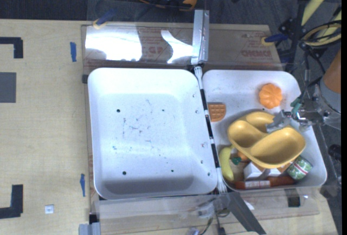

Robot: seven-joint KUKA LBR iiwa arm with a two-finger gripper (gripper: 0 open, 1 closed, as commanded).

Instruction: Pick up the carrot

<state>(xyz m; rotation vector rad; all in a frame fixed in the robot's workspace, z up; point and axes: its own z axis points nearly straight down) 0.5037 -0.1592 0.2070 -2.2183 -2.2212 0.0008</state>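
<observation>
Glossy yellow plastic bowl (271, 144); matt white plastic bins (103, 120); wooden bench (38, 136).

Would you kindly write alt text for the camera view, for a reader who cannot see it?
The gripper reaches in at the right bin's right rim, above two stacked yellow bowls lying on a pile of small items. An orange pumpkin-like toy and a waffle-like piece lie apart in the same bin, beside the left bin.
</observation>
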